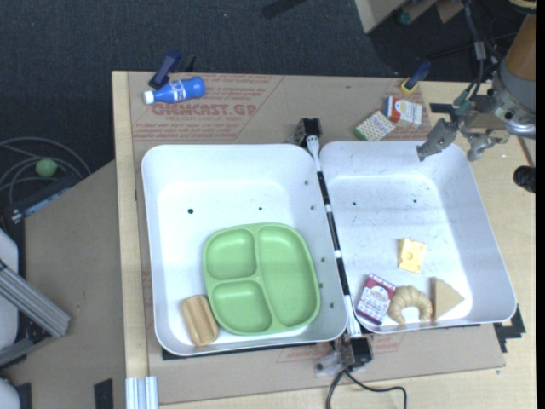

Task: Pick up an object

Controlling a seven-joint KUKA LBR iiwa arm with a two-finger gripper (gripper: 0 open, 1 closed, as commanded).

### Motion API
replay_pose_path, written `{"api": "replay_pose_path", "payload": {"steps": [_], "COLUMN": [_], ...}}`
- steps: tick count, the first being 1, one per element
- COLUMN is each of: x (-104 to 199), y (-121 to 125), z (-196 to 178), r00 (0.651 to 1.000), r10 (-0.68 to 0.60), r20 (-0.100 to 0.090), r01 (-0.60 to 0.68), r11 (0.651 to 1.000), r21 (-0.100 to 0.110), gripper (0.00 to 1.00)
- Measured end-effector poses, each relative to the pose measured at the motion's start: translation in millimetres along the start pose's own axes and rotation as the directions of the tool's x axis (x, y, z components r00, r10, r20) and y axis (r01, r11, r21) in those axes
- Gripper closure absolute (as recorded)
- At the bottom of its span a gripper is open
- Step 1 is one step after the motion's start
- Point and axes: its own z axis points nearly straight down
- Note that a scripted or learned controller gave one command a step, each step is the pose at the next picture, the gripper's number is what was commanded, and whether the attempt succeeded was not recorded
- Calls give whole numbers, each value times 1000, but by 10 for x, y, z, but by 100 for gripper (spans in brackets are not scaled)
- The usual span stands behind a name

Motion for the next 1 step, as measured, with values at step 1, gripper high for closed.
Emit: {"api": "replay_pose_path", "payload": {"steps": [1], "x": [-137], "y": [-639], "z": [771], "r00": [1000], "r10": [1], "r20": [-1], "r01": [-1], "r11": [1000], "r21": [4], "gripper": [0]}}
